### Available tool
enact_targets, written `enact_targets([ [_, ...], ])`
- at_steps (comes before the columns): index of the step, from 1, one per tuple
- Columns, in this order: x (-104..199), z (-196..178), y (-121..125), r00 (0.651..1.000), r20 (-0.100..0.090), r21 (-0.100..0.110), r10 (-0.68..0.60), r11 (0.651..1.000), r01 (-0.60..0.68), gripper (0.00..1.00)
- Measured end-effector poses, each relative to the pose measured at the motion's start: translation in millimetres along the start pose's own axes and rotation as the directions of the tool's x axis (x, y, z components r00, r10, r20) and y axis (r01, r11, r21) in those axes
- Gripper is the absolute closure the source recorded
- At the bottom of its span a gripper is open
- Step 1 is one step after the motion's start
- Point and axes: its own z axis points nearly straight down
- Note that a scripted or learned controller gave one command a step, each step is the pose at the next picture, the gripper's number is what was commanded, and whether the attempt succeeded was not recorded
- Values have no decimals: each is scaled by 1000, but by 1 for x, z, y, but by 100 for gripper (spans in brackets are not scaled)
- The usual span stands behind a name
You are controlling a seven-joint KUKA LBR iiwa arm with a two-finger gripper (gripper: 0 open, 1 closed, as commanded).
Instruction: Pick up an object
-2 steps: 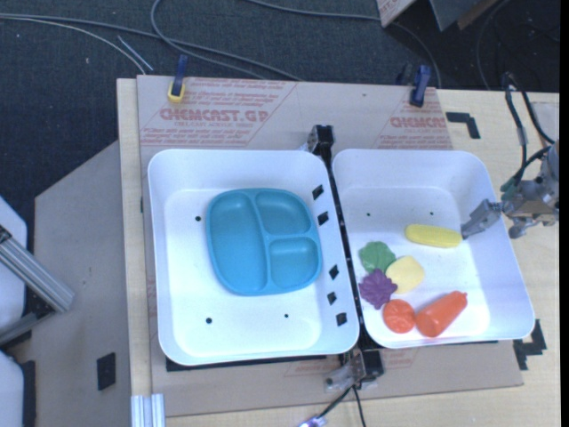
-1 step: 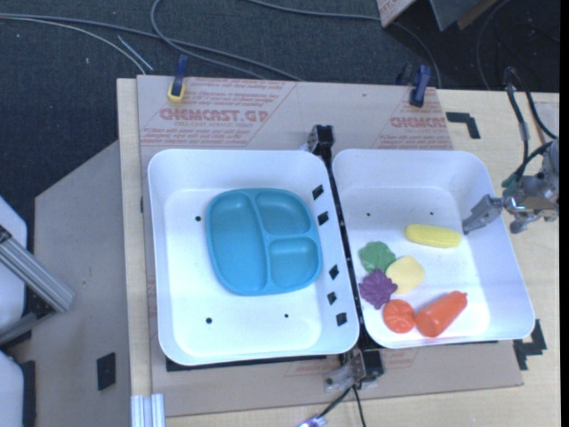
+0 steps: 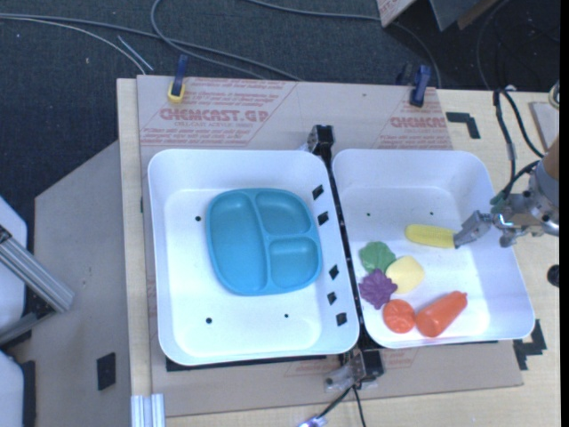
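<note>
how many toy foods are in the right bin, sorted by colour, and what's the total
Yellow: 2, the long piece and the rounder piece
Green: 1, the leafy piece
Purple: 1, the bumpy piece
Red or orange: 2, the round piece and the carrot-like piece
Total: 6

The bench (image 3: 222,105) is a pale board printed with red lettering along its far edge. A yellow-and-blue clamp (image 3: 179,85) grips that far edge near the left corner, and a blue clamp (image 3: 419,85) grips it toward the right. Two shallow white bins lie directly on the bench, side by side and touching along a black divider strip (image 3: 331,229): the left bin (image 3: 169,238) toward the left edge, the right bin (image 3: 400,172) toward the right edge. Black corner marks (image 3: 464,123) sit on the board by the right bin.
</note>
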Motion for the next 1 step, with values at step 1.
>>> enact_targets([
  [1,0,54,-11,1000,-3,2,0,1000,0,0],
])
